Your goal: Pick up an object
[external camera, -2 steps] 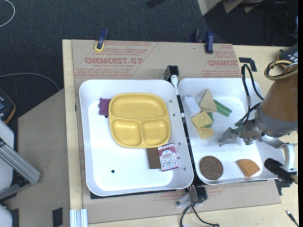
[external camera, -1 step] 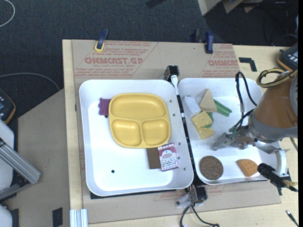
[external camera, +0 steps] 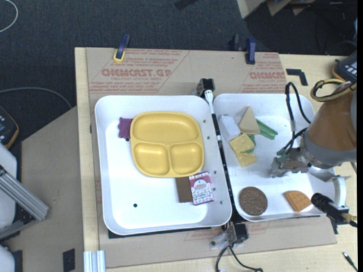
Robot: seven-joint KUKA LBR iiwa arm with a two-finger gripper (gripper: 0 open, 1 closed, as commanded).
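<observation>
Nearest me in the right bin (external camera: 224, 152) I see a round brown disc (external camera: 252, 200) with a speckled top, lying flat by the front wall, and beside it a small orange biscuit-like piece (external camera: 296, 199). Just beyond them the gripper (external camera: 282, 166) sits low over the bin floor; I cannot tell how its claw stands, and I see nothing in it. Farther back lie yellow sponge-like blocks (external camera: 242, 144), a tan wedge (external camera: 248, 118), a green piece (external camera: 265, 129) and a pale block (external camera: 229, 124). In the left bin (external camera: 105, 152) a yellow divided tray (external camera: 168, 143) partly covers a purple scrap (external camera: 125, 127); a small printed box (external camera: 201, 188) lies nearer. Both bins rest on a board covered in printed brown paper (external camera: 136, 69), with dark carpet (external camera: 68, 10) beyond.
</observation>
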